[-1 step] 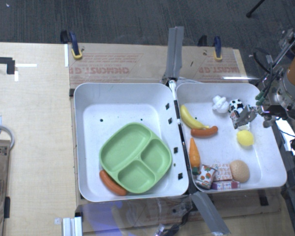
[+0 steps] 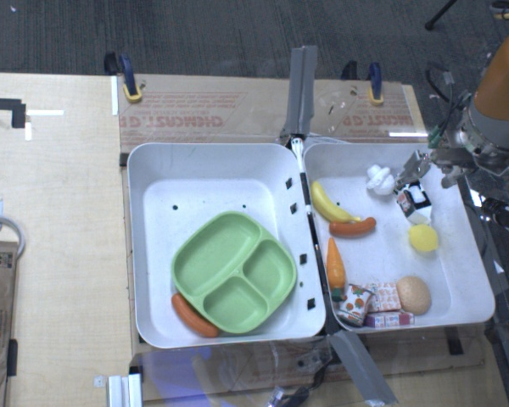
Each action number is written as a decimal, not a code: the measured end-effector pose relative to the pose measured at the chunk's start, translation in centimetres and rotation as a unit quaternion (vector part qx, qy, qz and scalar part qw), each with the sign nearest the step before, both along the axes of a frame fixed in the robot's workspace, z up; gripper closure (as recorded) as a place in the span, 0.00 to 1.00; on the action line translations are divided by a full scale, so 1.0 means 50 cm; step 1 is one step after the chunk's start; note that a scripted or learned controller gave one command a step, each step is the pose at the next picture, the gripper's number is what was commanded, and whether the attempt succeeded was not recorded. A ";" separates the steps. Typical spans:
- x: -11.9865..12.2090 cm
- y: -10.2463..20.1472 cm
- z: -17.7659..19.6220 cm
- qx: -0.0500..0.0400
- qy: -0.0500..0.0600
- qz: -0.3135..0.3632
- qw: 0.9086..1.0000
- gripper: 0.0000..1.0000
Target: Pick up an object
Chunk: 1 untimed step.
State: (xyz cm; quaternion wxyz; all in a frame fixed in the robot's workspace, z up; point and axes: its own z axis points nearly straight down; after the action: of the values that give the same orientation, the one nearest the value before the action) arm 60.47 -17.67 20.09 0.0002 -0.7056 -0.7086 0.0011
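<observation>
My gripper (image 2: 412,195) hangs low over the back right part of the right bin (image 2: 471,312), reaching in from the right under the orange band of the arm (image 2: 499,87). A small white object (image 2: 378,179) lies just left of it. A yellow ball (image 2: 423,239) sits just in front of it. Further left lie a banana (image 2: 329,203) and a red sausage (image 2: 352,226). An orange carrot (image 2: 335,265) rests by the bin's left wall. At the front sit a tan egg-shaped item (image 2: 414,294) and some small printed packets (image 2: 369,304).
The left bin (image 2: 153,185) holds a green divided plate (image 2: 234,271) with an orange-red sausage (image 2: 193,315) at its front left edge. A grey divider post (image 2: 301,91) rises between the bins at the back. Blue clamps (image 2: 127,79) hold the cardboard behind.
</observation>
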 end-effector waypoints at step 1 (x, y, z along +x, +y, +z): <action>0.072 -0.069 -0.186 0.001 -0.003 -0.019 1.000 0.00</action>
State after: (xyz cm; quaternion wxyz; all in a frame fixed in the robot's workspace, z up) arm 64.06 -21.10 10.79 -0.0013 -0.7192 -0.6948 -0.0019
